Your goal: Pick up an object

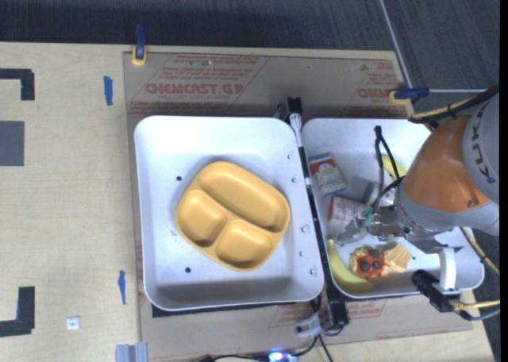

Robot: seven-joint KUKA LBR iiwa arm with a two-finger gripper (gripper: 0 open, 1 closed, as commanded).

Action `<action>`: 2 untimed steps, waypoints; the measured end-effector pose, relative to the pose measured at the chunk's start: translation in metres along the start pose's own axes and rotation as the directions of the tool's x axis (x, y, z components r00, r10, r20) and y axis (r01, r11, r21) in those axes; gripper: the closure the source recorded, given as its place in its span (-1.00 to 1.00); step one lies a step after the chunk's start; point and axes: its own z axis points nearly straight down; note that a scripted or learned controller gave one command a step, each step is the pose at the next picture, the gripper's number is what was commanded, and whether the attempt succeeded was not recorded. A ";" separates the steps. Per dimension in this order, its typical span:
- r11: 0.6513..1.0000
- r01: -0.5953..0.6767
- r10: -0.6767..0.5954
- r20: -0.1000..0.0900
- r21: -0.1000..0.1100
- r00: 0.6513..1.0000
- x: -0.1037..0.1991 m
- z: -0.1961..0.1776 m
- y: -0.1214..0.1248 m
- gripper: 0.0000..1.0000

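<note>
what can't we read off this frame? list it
- Pincer, camera view: the arm's orange band and wrist sit over it, so open or shut is unreadable.
- Right bin: its right half is covered by the arm.
- Small packets and the yellow bowl of bits: too small and cluttered to identify.
- Yellow tray in the left bin: underside hidden.

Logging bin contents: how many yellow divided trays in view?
1. The yellow divided tray lies upside down in the left bin. The arm covers part of the cluttered right bin, so another could be hidden.
</note>
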 end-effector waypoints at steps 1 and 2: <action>1.000 0.000 0.000 0.001 -0.004 1.000 0.000 -0.010 0.002 1.00; 1.000 0.000 0.000 0.001 -0.003 1.000 0.000 -0.010 0.001 -1.00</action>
